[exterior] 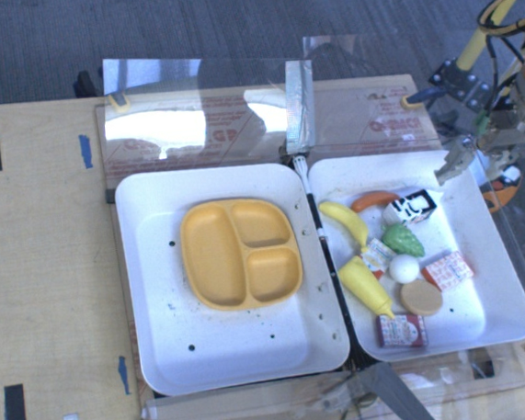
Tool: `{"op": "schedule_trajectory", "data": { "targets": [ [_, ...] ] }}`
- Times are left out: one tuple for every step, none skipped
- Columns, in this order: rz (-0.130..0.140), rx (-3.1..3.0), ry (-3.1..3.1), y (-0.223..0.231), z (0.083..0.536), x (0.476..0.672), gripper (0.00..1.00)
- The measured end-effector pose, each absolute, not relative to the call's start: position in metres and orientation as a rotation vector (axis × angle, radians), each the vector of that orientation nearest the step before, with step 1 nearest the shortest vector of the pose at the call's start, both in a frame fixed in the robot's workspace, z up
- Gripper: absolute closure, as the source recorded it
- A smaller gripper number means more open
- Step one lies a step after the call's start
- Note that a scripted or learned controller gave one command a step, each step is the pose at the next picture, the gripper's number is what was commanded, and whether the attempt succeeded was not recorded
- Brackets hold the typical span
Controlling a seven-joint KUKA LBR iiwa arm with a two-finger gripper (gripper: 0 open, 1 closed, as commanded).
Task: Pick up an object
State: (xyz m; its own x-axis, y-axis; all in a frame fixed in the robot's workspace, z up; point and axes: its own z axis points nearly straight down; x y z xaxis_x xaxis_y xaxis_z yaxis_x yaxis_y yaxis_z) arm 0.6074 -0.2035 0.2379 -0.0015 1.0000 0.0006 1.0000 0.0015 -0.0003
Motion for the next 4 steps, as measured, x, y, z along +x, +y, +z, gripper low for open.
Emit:
{"op": "schedule_trajectory", "data": {
  "targets": [
    [0.010, -2.323, -2.100, -0.174, 0.097, 0.560, 0.00],
    [-0.001, -2.294, -2.139, -0.109, 0.095, 0.577, 0.00],
    [-0.003, -2.131, -2.316, -0.101, 0.088, 0.609, 0.00],
    [-0.009, -2.134, -2.319, -0.101, 0.100, 0.610, 1.00]
  ]
}}
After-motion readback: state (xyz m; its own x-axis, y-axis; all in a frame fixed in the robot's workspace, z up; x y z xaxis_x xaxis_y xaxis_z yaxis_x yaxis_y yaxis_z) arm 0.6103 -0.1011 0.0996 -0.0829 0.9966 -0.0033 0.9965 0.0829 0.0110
